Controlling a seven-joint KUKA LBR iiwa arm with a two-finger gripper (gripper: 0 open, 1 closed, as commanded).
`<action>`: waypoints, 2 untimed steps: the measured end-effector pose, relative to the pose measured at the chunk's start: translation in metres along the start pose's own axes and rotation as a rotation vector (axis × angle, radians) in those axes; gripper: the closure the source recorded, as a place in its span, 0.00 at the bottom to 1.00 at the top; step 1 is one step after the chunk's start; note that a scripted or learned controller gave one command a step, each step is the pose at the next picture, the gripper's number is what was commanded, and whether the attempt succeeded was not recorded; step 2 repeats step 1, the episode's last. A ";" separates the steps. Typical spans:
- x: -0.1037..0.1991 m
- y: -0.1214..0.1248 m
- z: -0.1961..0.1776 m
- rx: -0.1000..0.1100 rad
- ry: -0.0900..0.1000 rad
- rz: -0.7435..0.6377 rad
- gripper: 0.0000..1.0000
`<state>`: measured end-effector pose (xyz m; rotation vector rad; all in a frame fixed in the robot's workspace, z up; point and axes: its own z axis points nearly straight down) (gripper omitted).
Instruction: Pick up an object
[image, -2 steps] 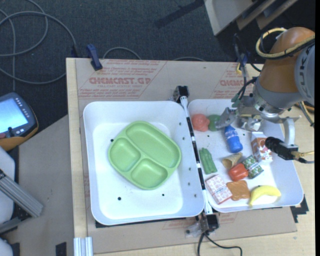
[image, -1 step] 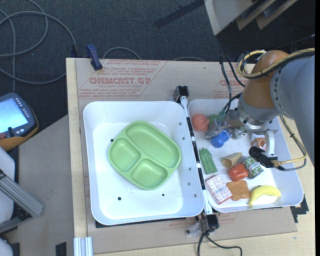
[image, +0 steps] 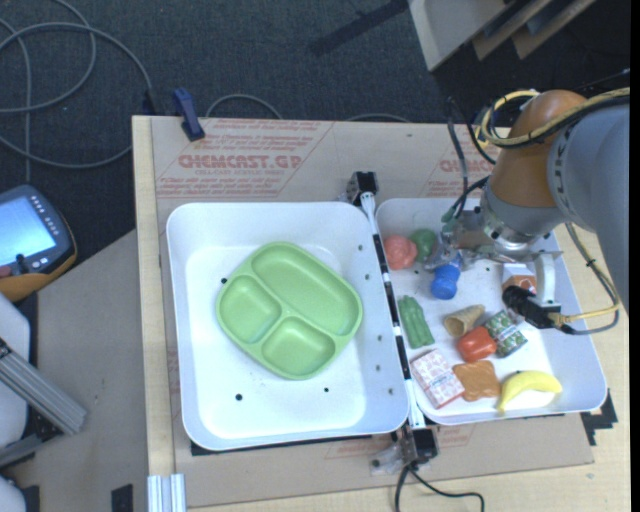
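Note:
My gripper (image: 452, 246) hangs low over the far part of the right bin (image: 580, 345), under the grey wrist with the orange band. Just below it stands a blue cylinder (image: 445, 281). Left of it lie a small green piece (image: 424, 241) and an orange-red round fruit (image: 400, 251). Further forward in the same bin are a green cucumber (image: 414, 322), a tan cone (image: 463, 319), a red pepper (image: 477, 344), a green packet (image: 508, 335), a pink checked box (image: 436, 375), an orange toast slice (image: 477, 380) and a yellow banana (image: 528, 388).
The left bin (image: 195, 250) holds a green divided plate (image: 290, 310). A black clamp (image: 362, 186) sits at the far end of the ridge between the bins. Cables and a black part (image: 530, 305) trail from the arm over the right bin's right side.

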<state>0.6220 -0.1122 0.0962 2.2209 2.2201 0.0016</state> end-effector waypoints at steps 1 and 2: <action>0.034 -0.062 -0.094 -0.003 0.002 -0.003 1.00; 0.034 -0.062 -0.094 -0.003 0.002 -0.003 1.00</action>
